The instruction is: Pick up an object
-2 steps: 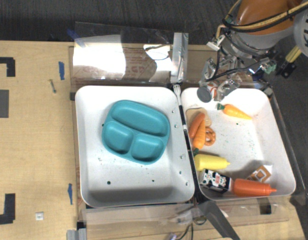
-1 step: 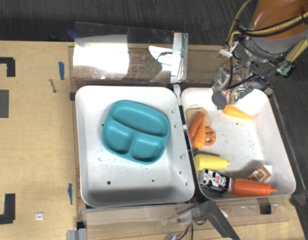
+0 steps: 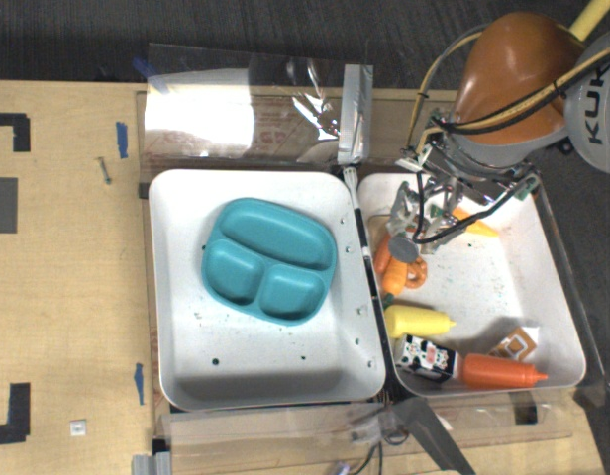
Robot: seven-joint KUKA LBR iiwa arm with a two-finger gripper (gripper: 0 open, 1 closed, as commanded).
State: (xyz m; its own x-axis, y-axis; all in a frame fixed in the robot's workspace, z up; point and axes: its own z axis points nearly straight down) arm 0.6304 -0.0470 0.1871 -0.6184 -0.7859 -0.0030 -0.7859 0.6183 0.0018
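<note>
My gripper hangs below the orange wrist band over the upper left of the right bin. Its fingers point down at an orange toy lying against the bin's left wall. A yellow object sits partly hidden just behind the gripper. Lower in the same bin lie a yellow bottle, a small black and white box, an orange-red bottle and a small brown and white piece.
The left bin holds a teal divided plate. A clear plastic sheet lies behind both bins. A metal divider runs between the bins at the back. Cables loop around the wrist.
</note>
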